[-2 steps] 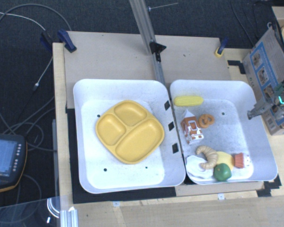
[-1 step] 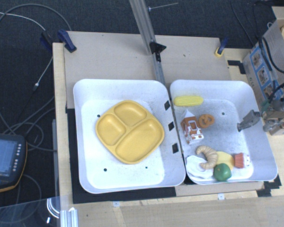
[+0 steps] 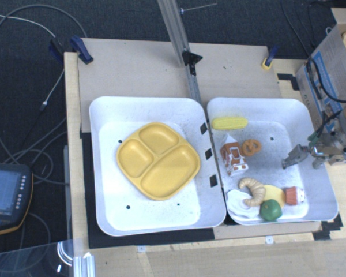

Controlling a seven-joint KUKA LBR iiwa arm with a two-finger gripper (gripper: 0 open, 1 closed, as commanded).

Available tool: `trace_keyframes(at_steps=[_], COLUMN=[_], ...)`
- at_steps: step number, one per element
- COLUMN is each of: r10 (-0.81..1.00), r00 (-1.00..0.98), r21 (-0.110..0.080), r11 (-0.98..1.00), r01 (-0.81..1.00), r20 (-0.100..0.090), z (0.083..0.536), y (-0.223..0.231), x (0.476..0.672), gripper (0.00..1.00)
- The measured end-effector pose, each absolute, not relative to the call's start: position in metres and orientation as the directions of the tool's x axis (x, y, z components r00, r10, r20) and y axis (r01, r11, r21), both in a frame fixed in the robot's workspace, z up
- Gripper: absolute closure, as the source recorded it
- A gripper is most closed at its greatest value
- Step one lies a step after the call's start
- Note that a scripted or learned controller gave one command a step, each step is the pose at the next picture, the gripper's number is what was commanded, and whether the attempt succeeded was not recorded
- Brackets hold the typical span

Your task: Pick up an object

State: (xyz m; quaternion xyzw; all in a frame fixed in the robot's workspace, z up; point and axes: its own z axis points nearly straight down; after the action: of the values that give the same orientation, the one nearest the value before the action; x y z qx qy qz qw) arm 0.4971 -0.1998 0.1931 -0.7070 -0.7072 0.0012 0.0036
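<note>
At the far left, a handheld control pendant with a blue screen and orange edge (image 3: 6,196) lies on the dark floor, with thin cables looping above it. To its right stands the pale wooden desk (image 3: 132,68), with a blue clamp (image 3: 81,49) at its upper left corner.

On the desk, the left shallow white plastic bin (image 3: 104,111) holds a yellow plastic plate with three compartments (image 3: 158,160), lying flat near the bin's middle.

A grey metal post (image 3: 173,16) slants down from the top to the seam between the two bins.

The right shallow white plastic bin (image 3: 288,105) holds the small objects to be picked. Near its upper left lies a yellow toy corn cob (image 3: 229,123). Below it sit a small red and white toy house (image 3: 233,158) and, just beside that, a brown pretzel-shaped toy (image 3: 251,148). Along the bin's lower edge, a tan curved croissant-like toy (image 3: 253,190) rests on a white cloth-like object (image 3: 237,205), touching a green ball (image 3: 270,210) and a yellow piece (image 3: 275,194). Just right of these lies a small red and white block (image 3: 294,195).

At the bin's right side, the grey two-finger gripper (image 3: 303,157) reaches in from the right, low over bare bin floor and well apart from the toys. Its fingers are spread apart with nothing between them.
</note>
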Motion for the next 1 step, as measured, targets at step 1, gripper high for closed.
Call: trace_keyframes(at_steps=[1], r10=[1.0], r00=[0.0], r21=[-0.006], r11=[0.0], r01=[1.0], r20=[0.003], z=[0.1483], y=[-0.2048], x=[0.4998], gripper=[0.0])
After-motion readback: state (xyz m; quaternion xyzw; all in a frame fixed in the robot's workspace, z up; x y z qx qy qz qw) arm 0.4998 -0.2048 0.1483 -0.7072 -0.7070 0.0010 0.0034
